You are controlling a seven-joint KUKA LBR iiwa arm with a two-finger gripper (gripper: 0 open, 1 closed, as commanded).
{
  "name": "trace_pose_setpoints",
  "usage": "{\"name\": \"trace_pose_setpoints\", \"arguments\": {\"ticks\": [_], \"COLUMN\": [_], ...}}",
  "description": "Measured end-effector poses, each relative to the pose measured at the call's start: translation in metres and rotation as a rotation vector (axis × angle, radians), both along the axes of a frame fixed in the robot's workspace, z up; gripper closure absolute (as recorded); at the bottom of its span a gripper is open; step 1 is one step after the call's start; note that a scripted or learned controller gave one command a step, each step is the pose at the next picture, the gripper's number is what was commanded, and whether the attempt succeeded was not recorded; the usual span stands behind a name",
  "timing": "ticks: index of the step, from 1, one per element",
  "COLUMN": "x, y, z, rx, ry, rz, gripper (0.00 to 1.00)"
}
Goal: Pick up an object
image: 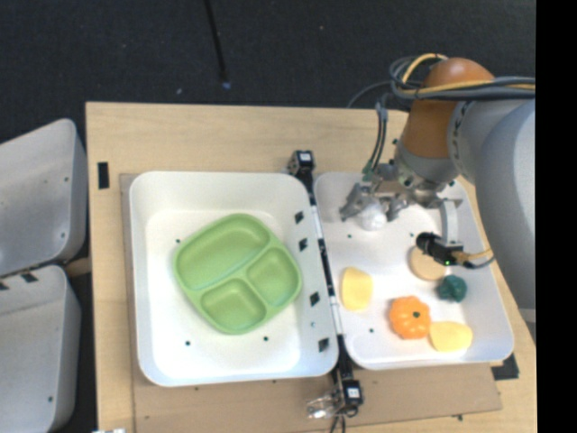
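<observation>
Green tray (238, 272) in left bin (144, 332) (pumpkin (409, 317) in right bin (491, 341))

Right bin (361, 345) contents, all lying flat on its floor. One pale yellow block (357, 289) near the left wall. One orange pumpkin-shaped piece (409, 317) just right of it, toward the front. One pale yellow rounded piece (450, 336) beside the pumpkin, near touching. One small dark green lump (453, 288) behind that. One tan disc (425, 264), partly hidden. One small whitish item (370, 216) at the rear, indistinct.
</observation>
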State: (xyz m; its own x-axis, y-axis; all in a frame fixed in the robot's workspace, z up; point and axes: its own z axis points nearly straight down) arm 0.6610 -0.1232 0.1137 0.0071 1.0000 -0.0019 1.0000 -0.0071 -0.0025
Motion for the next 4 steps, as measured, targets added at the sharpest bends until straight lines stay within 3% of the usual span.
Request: {"name": "trace_pose_setpoints", "arguments": {"ticks": [1, 3, 4], "x": [0.002, 0.001, -0.006], "y": [-0.002, -0.012, 0.033], "z": [0.015, 0.111, 0.11], "rx": [-0.001, 0.0, 0.002], "ry": [-0.007, -0.008, -0.003], "rz": [-0.003, 0.006, 0.012], "gripper": [1.0, 1.0, 1.0]}}
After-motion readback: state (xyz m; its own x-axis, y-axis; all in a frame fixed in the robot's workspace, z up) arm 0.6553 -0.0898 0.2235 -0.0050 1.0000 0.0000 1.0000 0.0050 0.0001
